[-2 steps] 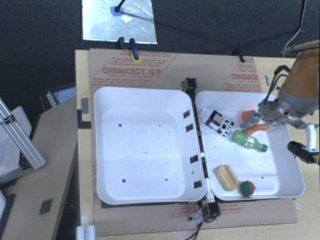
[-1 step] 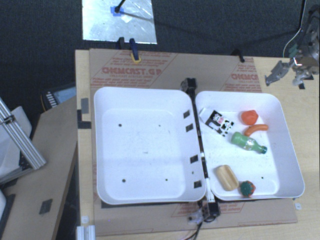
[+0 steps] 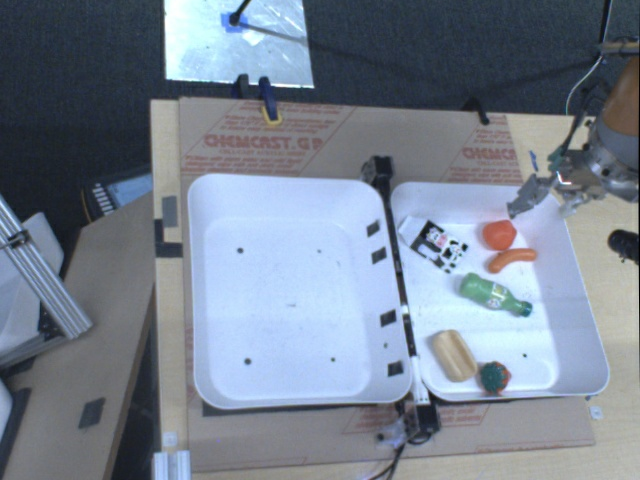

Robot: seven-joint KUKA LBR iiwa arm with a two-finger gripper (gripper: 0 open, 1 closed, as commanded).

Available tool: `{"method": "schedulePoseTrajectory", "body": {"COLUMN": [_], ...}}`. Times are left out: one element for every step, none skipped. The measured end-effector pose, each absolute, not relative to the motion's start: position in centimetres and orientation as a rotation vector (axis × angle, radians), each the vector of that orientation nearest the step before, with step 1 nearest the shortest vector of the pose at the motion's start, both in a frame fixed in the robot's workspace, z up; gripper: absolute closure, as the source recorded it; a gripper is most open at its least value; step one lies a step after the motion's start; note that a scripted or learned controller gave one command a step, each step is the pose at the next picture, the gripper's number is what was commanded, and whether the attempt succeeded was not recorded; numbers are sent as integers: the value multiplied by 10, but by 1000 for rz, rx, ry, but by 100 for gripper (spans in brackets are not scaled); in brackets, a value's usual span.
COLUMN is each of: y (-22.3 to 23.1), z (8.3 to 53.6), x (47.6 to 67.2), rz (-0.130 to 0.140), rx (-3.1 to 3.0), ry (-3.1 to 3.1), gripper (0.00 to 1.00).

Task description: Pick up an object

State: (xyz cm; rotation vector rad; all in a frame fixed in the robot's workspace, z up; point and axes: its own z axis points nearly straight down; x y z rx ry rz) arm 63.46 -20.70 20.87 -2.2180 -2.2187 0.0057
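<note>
Objects crowd your right bin (image 3: 575, 298): a tomato (image 3: 499, 234), carrot (image 3: 512, 259), green bottle (image 3: 494, 294), patterned carton (image 3: 433, 242), bread roll (image 3: 452, 354) and strawberry (image 3: 493, 376). Your claw (image 3: 545, 193) hovers over that bin's far right rim; whether it is spread or closed you cannot tell. The left bin (image 3: 290, 298) gives open room.

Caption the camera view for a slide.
End effector at the right bin's far edge, above a tomato, carrot and green bottle.
</note>
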Motion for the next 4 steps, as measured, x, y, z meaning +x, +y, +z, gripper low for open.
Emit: {"method": "schedulePoseTrajectory", "body": {"y": [-205,-165,-156,-178], "z": [157,80,240,78], "x": [670,620,674,604], "rz": [-2,4,-20,10], "rx": [-2217,-2213,-2227,-2217], "ry": [-2231,-2220,-2244,-2213], "gripper": [0,0,0,0]}}
